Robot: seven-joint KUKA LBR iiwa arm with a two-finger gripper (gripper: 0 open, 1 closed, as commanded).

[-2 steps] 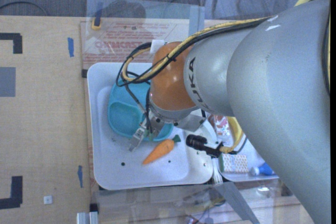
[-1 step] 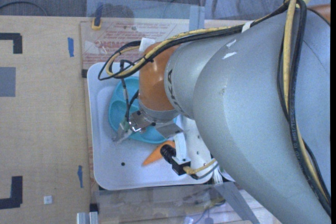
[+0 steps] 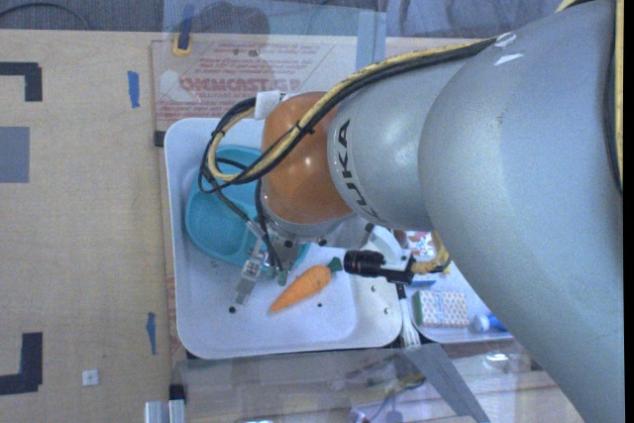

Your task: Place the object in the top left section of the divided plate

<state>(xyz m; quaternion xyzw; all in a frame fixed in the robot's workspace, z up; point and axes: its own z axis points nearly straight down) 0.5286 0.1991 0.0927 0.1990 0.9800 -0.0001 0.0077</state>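
**One carrot, one claw, little room to spare**

One toy carrot [image 3: 302,285] lies on the floor of the left white bin [image 3: 188,312], leafy end pointing up and right, tip pointing down and left, so its long axis runs on a slant across the bin. I see the claw [image 3: 260,258] hanging just left of the carrot's middle, low over the bin floor, beneath the arm's orange band [image 3: 297,163]. Whether its fingers are spread or closed, I cannot tell from this angle; nothing shows between them. The blue plate [image 3: 213,218] sits just beyond the claw, up and left, partly hidden by the wrist, so I cannot make out its dividers. By my reading, the carrot is not yet picked, and the claw needs a short shift right and a turn across the slanted axis. Room is open along the bin's near edge; the bin's right wall, cluttered with small items [image 3: 436,302] past it, hems the carrot's leafy end.
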